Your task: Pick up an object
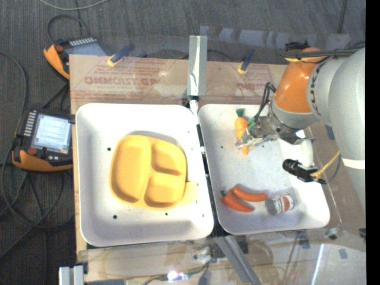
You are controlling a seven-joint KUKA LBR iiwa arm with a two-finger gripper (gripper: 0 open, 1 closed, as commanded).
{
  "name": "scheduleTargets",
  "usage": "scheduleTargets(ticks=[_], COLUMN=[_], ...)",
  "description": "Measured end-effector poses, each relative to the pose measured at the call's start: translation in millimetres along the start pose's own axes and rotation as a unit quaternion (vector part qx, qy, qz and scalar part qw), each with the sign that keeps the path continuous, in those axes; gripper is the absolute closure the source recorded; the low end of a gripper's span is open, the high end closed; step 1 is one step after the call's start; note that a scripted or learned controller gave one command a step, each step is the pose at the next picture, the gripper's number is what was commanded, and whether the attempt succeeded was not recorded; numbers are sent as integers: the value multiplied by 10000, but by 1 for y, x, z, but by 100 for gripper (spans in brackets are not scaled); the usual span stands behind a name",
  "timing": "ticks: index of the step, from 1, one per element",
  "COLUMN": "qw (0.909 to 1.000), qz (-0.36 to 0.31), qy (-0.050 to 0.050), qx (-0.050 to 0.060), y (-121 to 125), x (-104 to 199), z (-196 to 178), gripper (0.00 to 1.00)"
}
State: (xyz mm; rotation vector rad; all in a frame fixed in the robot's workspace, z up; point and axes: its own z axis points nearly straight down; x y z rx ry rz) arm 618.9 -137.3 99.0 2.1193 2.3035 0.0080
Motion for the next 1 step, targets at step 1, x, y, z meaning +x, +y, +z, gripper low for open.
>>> scheduleTargets(ticks=[1], qw=[9995], qz=[321], qy=[10], qx=[67], y=[33], x=[15], z=[-94], gripper=[100])
